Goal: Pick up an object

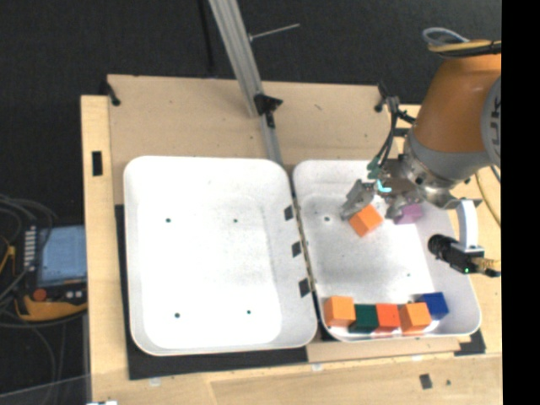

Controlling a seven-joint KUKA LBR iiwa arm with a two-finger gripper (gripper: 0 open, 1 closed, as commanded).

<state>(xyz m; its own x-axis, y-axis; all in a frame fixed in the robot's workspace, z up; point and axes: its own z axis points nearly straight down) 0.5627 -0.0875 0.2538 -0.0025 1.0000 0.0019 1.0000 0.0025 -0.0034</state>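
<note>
Orange block (pixel 365 221), seemingly between gripper (pixel 371 202) fingers

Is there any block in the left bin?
No: the left bin shows bare white floor, while the orange block by the gripper and the row of blocks lie in the right bin.

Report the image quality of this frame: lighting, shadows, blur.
Camera view: lighting is even and soft, with only faint shadows under the orange block and the row of blocks at the right bin's near edge; the white bins look slightly washed out; the gripper area is mildly blurred.
</note>
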